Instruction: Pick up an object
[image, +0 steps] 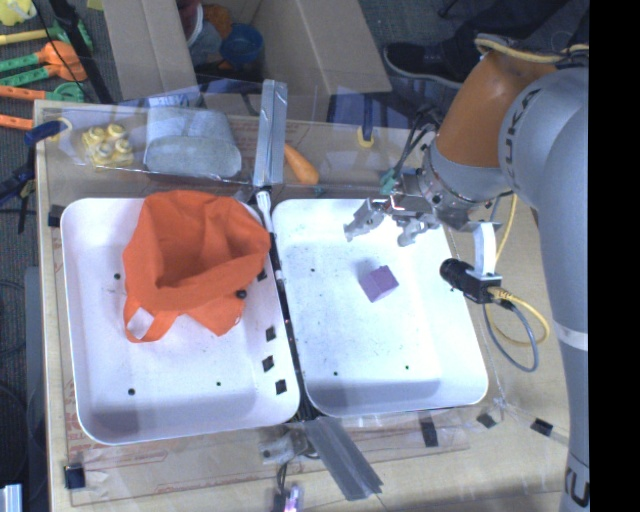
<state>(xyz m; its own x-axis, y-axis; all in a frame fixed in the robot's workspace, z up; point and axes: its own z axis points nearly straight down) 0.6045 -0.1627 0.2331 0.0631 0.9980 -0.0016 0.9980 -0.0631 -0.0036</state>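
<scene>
A small purple block (378, 282) lies in the right bin (440, 375), a little above its middle. My gripper (384, 228) hangs over the upper part of that bin, just above and slightly right of the block. Its two fingers (358, 224) are spread apart with nothing between them. An orange cloth bag (190, 260) lies crumpled in the left bin (150, 395), covering its upper half.
The divider between the bins (278, 310) carries black clips. Behind the bins lie a grey pouch (192, 143), a yellow object (107, 145) and an orange item (300, 165). The yellow cable (520, 320) loops over the right bin's right rim.
</scene>
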